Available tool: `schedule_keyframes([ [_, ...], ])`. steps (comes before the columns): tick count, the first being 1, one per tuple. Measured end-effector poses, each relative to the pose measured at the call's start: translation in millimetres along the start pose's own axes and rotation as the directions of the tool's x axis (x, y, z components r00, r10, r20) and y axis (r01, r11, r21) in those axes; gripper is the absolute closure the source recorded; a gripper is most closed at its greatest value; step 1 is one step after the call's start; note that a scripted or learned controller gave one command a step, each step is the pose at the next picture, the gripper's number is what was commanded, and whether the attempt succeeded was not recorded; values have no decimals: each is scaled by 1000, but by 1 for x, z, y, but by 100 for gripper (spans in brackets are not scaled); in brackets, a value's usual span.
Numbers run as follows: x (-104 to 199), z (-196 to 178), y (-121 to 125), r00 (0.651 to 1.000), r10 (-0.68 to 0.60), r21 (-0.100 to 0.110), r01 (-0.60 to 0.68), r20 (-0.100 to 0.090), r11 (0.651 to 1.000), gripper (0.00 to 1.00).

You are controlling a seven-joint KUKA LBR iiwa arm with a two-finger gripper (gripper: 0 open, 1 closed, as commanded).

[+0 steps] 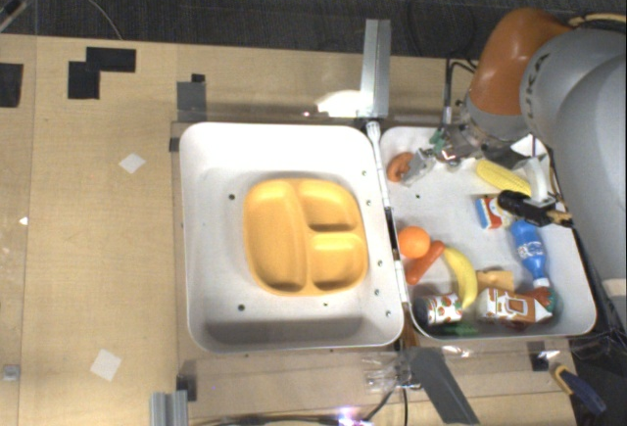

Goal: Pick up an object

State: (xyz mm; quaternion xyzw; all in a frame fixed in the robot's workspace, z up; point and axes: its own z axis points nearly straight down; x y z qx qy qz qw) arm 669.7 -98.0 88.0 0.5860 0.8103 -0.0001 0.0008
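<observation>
So there are two white bins side by side on the bench. The left bin (201,248) has a yellow tray (304,235) with three compartments sitting roughly in the middle of it, flat on the bottom.

The right bin (586,302) is where all the clutter is. Along its left wall there's an orange (413,241) with a red pepper (423,262) just below it, touching. A banana (462,274) curves down right beside those. Near the front edge there's a can (443,309) lying at the left corner and a small carton (511,305) next to it. A blue bottle (529,251) lies toward the right side, with a small red and white box (489,213) just left of it. Another yellow piece (503,178), looks like a second banana, sits near the back right, partly under the arm. A small brownish thing (399,165) is in the back left corner.

The arm (568,91) comes in from the right over the back of that bin. The gripper (438,156) is down low in the back left area, just beside the brownish thing, but it's too small and blurry to say whether it's open, closed or holding anything.
</observation>
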Motion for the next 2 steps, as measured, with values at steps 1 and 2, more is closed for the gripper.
schedule_keyframes([
  [1,0,0,0,1000,0,0,0,0,1000,0],
  [2,0,0,0,1000,0,0,0,0,1000,0],
])
